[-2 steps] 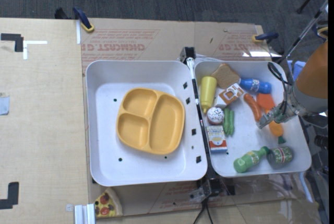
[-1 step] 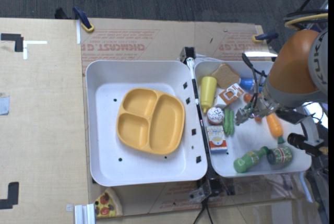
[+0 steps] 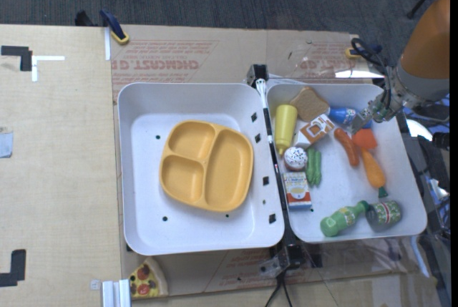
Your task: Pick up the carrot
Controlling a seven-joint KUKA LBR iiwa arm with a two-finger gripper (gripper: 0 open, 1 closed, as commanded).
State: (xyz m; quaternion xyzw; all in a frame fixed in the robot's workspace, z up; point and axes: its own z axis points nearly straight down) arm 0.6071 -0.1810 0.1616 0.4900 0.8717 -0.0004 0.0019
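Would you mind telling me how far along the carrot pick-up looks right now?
Nothing looks finished: the carrot lies on the floor of the right bin, beside the hot dog. In hand: the claw is over the bin's upper right corner, above the carrot, holding nothing visible. Left to do: descend onto the carrot, grip it and lift it.

A: Where's the carrot?

B: The smooth orange plastic carrot point(image 3: 373, 169) with a small green stem lies flat in the right bin, near its right wall.

A: Which way?

B: Slanted, stem end toward the bin's front.
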